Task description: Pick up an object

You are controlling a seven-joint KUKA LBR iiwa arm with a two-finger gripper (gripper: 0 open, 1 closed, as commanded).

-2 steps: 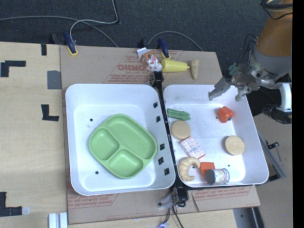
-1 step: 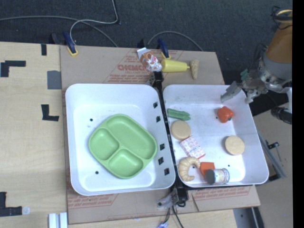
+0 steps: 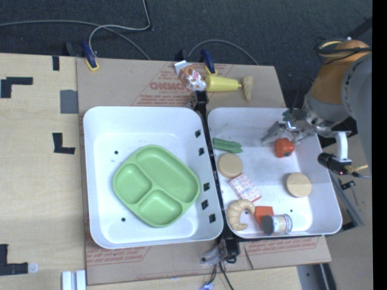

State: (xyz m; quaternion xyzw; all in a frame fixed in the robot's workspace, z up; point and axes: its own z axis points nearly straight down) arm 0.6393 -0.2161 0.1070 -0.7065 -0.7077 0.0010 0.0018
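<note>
Step in hand: the gripper (image 3: 284, 133) is hanging low in the right bin (image 3: 329, 222), near that bin's far right corner, just above a small red object (image 3: 284, 147); I judge it is closing in on this piece for the pick.
Gripper state: the metal fingers are looking spread, one reaching toward the bin's middle and one toward its right wall, with nothing between them.
Task's thing: the red object is lying on the bin floor close to the far right corner, just below the fingertips and well apart from the other items.
Doing it well: the arm should be centring the fingers over the red object so it sits between them, then lowering until they straddle it before closing; it looks small and rounded, so an off-centre squeeze is likely to be nudging it toward the right wall.
Neighbours: a round tan disc (image 3: 299, 185) is lying nearer the right edge's middle; a green pod-like item (image 3: 227, 145), a second tan disc (image 3: 230, 165), a pink-and-white packet (image 3: 245, 188), a croissant-like pastry (image 3: 239, 213) and a small jar (image 3: 277, 224) are sitting along the left and near sides.
Other bin: the left bin (image 3: 97, 125) is carrying a green divided plate (image 3: 156, 185).
Hard to make out: whether the fingertips are touching the red object is unclear, since they are overlapping it from this slant; the object's exact shape is blurred.
</note>
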